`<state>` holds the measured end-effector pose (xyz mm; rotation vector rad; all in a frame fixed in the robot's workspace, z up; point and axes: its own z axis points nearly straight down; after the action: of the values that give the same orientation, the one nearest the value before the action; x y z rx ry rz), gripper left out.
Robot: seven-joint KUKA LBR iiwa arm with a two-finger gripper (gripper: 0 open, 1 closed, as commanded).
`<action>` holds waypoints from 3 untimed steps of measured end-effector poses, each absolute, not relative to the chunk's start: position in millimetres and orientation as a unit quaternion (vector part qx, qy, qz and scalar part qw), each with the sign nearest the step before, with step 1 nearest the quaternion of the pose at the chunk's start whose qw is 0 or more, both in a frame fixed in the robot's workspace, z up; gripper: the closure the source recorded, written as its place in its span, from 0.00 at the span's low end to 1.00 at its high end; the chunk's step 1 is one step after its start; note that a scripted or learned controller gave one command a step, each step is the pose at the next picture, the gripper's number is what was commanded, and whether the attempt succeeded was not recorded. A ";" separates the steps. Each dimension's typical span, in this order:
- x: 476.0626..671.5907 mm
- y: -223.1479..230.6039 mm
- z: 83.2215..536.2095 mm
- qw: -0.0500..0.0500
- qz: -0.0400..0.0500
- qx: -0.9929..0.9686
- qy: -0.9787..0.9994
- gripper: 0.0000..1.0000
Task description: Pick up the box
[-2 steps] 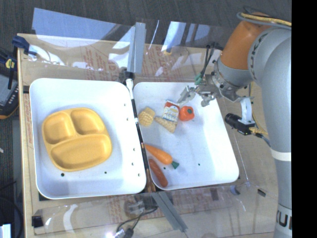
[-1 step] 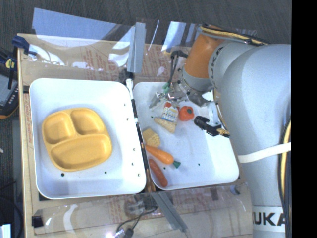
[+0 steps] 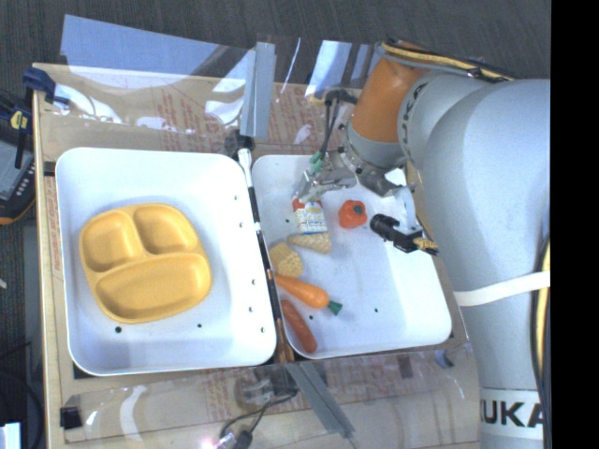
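The box (image 3: pixel 310 218) is a small white carton with red and blue print. It lies in the back left part of the right bin (image 3: pixel 412 297). My gripper (image 3: pixel 312 185) hangs just behind the box, at its far end and very close to it. The grey arm with its orange band reaches in from the right above the bin's back edge. The view shows nothing lifted off the bin floor.
A red tomato (image 3: pixel 352 214) lies right of the box. Two corn pieces (image 3: pixel 312 242) (image 3: pixel 285 260), a carrot (image 3: pixel 304 293) and a sausage (image 3: pixel 299 325) lie in front of it. The left bin (image 3: pixel 75 335) holds a yellow divided plate (image 3: pixel 145 260).
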<state>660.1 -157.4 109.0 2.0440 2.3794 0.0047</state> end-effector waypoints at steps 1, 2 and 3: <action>660.1 -157.2 109.0 0.002 0.002 0.651 0.759 0.00; 644.4 -134.4 96.5 0.003 0.001 0.611 0.791 0.00; 645.8 -135.0 108.2 0.005 0.001 0.610 0.792 1.00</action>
<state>645.8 -135.0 108.2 1.9107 2.4815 0.0021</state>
